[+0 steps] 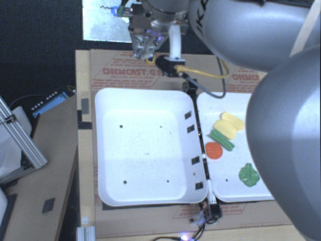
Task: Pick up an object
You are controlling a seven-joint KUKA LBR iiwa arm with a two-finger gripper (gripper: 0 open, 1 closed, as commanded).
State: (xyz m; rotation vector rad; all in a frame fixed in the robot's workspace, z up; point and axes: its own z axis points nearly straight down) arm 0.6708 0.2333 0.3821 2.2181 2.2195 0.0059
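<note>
at twelve o'clock, above the far edge of the left bin [108, 149], the gripper [144, 48] hangs over the brown cardboard sheet [120, 69] on which both bins sit. its fingers point down at the cardboard and nothing shows between them; whether they are apart or together i cannot tell, since the metal parts blur into one another. a yellow cable [205, 74] runs from beside the gripper toward three o'clock. the grey arm [261, 29] sweeps in from the upper right and covers much of the right bin [220, 182]. on the bare part of that bin, at about three o'clock, lie the things to pick: two pale yellow pieces [228, 124] touching each other, a green stick [221, 139] just below them, a red-orange round piece [214, 150] touching the stick's lower end, and a green leafy piece [249, 174] apart, toward five o'clock. all lie well apart from the gripper.
</note>
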